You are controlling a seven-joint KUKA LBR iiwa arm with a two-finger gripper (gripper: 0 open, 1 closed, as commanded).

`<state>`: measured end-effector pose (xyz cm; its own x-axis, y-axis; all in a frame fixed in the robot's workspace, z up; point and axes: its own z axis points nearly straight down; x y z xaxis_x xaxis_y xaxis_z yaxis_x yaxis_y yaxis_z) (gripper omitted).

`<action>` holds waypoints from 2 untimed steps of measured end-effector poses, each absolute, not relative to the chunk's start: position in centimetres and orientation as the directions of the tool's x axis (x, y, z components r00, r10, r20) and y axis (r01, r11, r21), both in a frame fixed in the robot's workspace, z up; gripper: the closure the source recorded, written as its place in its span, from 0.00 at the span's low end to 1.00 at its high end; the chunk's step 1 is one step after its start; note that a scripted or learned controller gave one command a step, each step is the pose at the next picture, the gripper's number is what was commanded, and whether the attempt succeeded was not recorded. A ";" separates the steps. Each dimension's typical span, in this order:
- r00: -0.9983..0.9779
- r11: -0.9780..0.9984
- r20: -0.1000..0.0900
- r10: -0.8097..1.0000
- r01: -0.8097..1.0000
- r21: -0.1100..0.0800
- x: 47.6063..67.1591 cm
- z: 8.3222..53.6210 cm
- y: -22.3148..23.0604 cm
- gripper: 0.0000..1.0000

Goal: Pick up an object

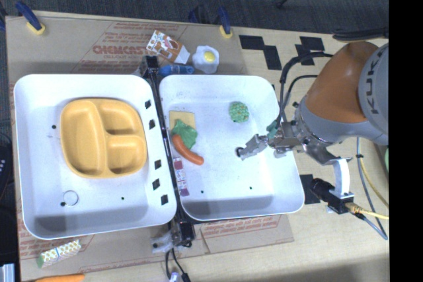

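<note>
The right bin [225,201] holds an orange carrot [190,154] with a green leafy top [187,134], lying against a flat yellow square [182,118] near the bin's left wall. A round green piece [238,111] lies towards the far right. My gripper [249,148] hangs over the bin's right half, below the green piece and well to the right of the carrot. I see nothing in its grasp.
The left bin [39,208] holds a yellow divided plate [102,137]. Behind the bins lie a small printed packet [162,45], a blue item [176,69] and a yellow-white toy [207,59]. A wrapped packet [61,251] lies at the front left. The arm's orange band [340,89] looms at right.
</note>
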<state>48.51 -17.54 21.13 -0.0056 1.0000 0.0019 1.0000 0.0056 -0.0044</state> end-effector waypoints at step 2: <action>0.145 -0.145 0.000 0.989 0.989 -0.004 54.5 9.1 -9.5 0.00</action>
